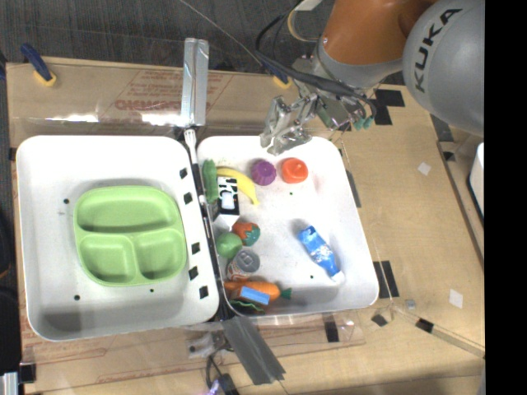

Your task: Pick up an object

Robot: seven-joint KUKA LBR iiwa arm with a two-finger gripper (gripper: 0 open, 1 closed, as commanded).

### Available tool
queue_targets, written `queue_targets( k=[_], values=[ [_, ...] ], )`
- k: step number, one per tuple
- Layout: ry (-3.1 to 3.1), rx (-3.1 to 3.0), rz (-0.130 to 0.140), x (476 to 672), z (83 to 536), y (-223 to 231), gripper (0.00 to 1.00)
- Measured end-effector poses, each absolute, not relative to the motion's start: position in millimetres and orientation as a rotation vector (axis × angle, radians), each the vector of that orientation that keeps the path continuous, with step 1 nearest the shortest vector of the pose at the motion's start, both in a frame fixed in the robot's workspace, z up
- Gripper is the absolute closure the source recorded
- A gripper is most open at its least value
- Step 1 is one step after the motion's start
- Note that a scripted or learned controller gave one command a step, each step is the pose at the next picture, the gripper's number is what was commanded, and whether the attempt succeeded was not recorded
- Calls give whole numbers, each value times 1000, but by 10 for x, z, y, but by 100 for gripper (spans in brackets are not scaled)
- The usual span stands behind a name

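My gripper (281, 135) hangs over the far edge of the right bin (350, 245), with nothing between its fingers. Just below it lie a purple ball (263, 171) and an orange round fruit (294, 170). A banana (236, 184) lies next to a green vegetable (211, 181) and a black-and-white box (228, 196) along the bin's left wall. Lower down are a red-green apple (247, 233), a green lime (228, 243), a grey can (245, 262), a carrot (255, 290) and a blue bottle (319, 252).
The left bin (41, 179) holds a green divided plate (129, 234). A metal bar (194, 81) stands at the far end of the divider between the bins. Cables hang by the wrist above the right bin.
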State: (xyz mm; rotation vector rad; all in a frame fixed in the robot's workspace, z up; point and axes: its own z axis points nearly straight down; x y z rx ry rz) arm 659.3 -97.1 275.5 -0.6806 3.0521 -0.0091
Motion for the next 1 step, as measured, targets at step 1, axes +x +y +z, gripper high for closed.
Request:
queue_targets(
  k=[1],
  values=[
    [3042,-828,9,6538,1276,-1272,100]
  ],
)
